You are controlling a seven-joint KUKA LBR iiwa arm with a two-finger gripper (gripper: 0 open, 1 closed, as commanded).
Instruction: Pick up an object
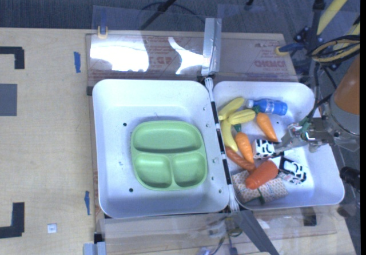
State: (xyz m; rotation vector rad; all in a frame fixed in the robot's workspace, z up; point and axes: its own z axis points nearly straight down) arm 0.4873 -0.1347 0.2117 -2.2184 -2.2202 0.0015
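The right white bin (323, 188) holds a pile of toys: yellow bananas (235, 116), a blue bottle (270, 106), two orange carrots (266, 126) (244, 146), a red-orange pepper (262, 174), a tan waffle-like piece (264, 192) and two black-and-white cow-patterned pieces (263, 148) (292, 171). My gripper (286, 138) reaches in from the right and hovers over the bin's middle, just right of the upper cow-patterned piece. It is open with nothing between its fingers. The grey arm with its orange band (346, 96) stands at the right edge.
The left white bin (108, 134) holds a green three-compartment tray (168, 154). A metal divider post (211, 48) and clear panels rise behind the bins. Cables and stand legs crowd the upper right.
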